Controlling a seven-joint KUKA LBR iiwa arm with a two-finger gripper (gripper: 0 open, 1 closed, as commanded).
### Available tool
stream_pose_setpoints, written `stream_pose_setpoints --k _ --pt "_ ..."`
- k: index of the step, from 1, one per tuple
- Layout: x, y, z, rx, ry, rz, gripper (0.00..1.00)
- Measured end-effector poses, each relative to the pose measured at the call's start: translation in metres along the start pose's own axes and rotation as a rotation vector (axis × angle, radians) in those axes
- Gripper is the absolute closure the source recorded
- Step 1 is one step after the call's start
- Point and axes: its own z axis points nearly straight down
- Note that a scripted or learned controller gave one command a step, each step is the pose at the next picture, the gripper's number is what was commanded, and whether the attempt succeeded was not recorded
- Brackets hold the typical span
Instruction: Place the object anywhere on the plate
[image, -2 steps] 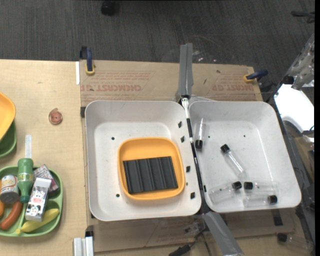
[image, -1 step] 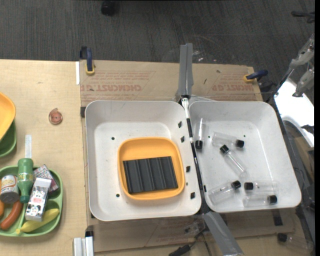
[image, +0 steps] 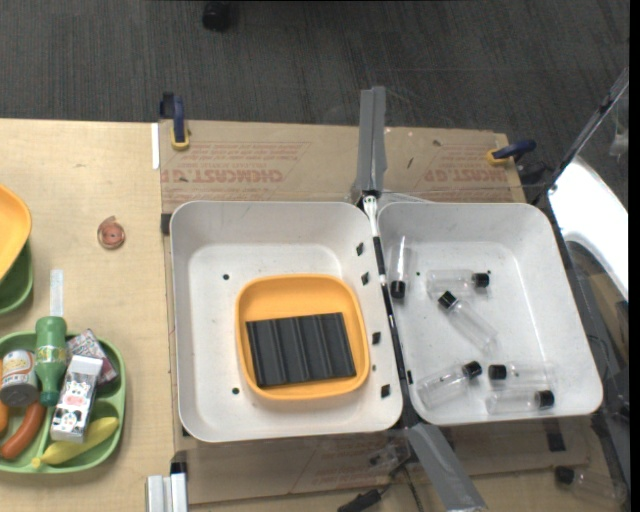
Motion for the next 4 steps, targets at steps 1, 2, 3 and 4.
stream_pose_setpoints --k 1,2,3,4 --pt "0.035 -0.002 0.000 -0.002 0.002 -0.444 0.00" --pt "0.091 -0.007 0.000 -0.001 0.001 -0.549 0.00" --pt "0.039 -0.002 0.001 -0.003 0.000 -0.946 0.00" --pt "0.095 -0.007 0.000 -0.003 0.001 -1.065 0.00"
